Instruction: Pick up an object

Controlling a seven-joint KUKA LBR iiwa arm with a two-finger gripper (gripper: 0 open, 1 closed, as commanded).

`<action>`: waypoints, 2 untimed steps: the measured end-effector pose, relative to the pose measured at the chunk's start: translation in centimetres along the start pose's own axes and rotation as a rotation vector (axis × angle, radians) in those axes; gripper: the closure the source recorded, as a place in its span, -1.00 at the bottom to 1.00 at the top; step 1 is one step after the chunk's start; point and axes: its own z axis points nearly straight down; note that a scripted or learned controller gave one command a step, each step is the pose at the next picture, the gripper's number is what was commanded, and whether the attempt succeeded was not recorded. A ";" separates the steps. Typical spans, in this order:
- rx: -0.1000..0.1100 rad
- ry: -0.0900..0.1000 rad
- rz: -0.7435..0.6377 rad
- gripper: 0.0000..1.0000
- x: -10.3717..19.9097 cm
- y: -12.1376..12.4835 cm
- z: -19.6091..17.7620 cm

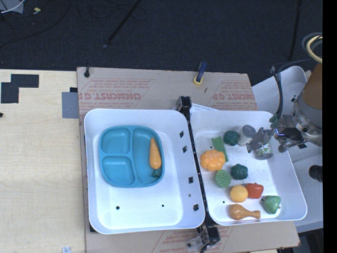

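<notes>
Nearest me, a drumstick (243,212) lies along the right bin's (295,186) front rim. Farther back, my gripper (261,141) hovers over that bin's rear; I cannot tell its state. The dark green broccoli (230,137) sits just left of it.

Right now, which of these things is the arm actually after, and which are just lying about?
Job in hand (any toy in the right bin could be picked):
gripper
pumpkin
orange
drumstick
red pepper

Lying about:
blue tray
carrot in it
left bin
</notes>
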 end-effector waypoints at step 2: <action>-0.003 0.001 0.000 -1.00 1.0 0.4 4.7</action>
